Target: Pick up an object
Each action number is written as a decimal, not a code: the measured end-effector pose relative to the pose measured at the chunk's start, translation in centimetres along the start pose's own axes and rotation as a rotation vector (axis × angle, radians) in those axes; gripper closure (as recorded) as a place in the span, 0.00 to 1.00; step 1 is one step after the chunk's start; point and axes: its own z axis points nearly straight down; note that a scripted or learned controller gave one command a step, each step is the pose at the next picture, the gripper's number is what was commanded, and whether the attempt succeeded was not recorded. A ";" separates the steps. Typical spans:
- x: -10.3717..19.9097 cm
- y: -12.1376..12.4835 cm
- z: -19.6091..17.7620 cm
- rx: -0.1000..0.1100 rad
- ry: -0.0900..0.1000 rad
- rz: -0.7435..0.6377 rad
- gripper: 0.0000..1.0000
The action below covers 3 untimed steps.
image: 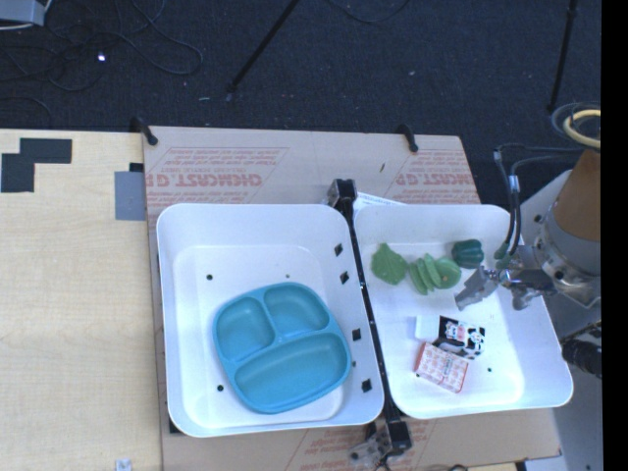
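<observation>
In the right bin (535,386) lie several small things. A green leafy piece (390,264) is at the back left, with a light green ribbed piece (433,273) beside it. A dark green round piece (468,252) lies further right. Nearer the front lie a black-and-white patterned item (461,337) and a red-and-white patterned packet (441,367). My gripper (498,292) hangs over the right side of this bin, just right of the green pieces. Its fingers are spread open with nothing between them.
The left bin (186,253) holds a blue divided plate (282,346). A black divider (358,292) runs between the two bins. Cardboard lies under both bins, and a wooden bench top extends to the left.
</observation>
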 end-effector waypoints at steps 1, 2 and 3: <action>0.0 0.2 -0.4 -0.009 -0.002 -0.002 0.00; 0.9 0.1 4.6 -0.002 0.001 -0.002 0.00; 0.2 -0.2 11.0 -0.001 0.002 -0.001 0.00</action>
